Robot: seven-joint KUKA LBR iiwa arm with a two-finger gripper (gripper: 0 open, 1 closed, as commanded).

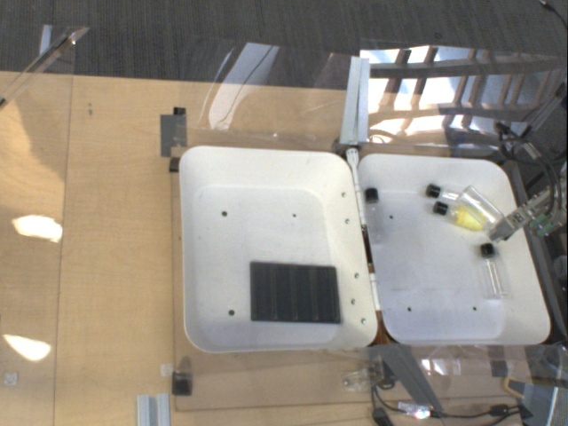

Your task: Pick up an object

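white plastic makes both shallow bins, which sit side by side on a pale wooden bench. the left bin holds one thing, a flat black ribbed panel, lying in the lower middle part of its floor.

the right bin holds several small things. a clear bottle with yellow content lies tilted in the upper right part. two black caps are just beside it: one black cap is at its upper left, and the second cap is a little lower, close to the yellow part. a small black piece lies apart near the left wall of this bin. a clear tube with a black top lies lower, near the right wall, almost upright in the view.

the gripper comes in from the right edge, above the right wall of the right bin. its grey tip is just beside the lower right end of the yellow bottle, between the bottle and the clear tube. if the tip touches the bottle, i cannot tell. the tool is too small and partly cut by the edge, so its state is not clear to me, and i see no object carried by it.
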